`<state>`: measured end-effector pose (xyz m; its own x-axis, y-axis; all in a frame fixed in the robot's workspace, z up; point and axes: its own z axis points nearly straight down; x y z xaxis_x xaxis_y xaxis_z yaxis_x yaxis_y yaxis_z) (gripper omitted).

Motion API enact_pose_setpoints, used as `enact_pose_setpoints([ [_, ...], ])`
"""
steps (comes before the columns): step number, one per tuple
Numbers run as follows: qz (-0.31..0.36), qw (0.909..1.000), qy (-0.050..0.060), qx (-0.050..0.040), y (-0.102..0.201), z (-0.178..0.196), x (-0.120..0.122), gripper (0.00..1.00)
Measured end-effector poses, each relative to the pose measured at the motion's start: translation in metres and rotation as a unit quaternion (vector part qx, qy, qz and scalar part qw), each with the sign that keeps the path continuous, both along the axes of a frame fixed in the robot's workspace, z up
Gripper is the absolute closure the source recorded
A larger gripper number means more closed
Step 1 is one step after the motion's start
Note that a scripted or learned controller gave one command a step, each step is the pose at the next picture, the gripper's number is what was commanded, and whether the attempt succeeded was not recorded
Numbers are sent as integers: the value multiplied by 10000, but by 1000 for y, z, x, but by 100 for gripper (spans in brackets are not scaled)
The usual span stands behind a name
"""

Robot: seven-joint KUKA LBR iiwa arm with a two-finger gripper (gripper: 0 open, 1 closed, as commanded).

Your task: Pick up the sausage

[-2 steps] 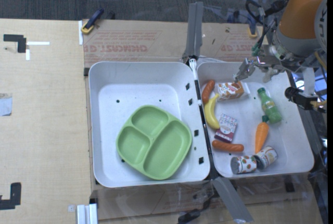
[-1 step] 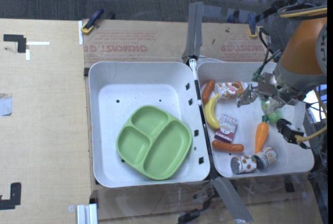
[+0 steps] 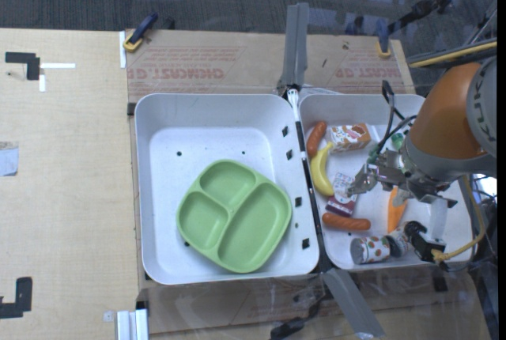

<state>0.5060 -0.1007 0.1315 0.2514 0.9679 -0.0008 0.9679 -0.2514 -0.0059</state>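
A reddish sausage [image 3: 345,224] lies flat near the front of the right bin [image 3: 360,103]. A second sausage-like red-orange piece [image 3: 315,137] lies at that bin's back left, by the divider. My gripper [image 3: 368,179] hangs over the middle of the right bin, pointing left. It is just above and right of the front sausage, beside a small white packet [image 3: 341,187]. Nothing shows in its grasp.
Also in the right bin are a yellow banana [image 3: 321,171], a snack packet [image 3: 350,137], an orange carrot [image 3: 394,212], a dark red wrapper [image 3: 338,209] and a small can [image 3: 373,249]. In the left bin [image 3: 158,172] lies a green divided plate [image 3: 234,214].
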Motion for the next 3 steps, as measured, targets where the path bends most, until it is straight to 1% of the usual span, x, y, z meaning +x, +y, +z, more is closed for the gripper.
enact_pose_setpoints([
  [1, -405, 9992, -60, -10, 3, -37, -21, 0],
  [2, -418, 9991, -61, 9, 4, -28, -19, 100],
  [3, -418, 9991, -52, 9, 4, -29, -20, 0],
])
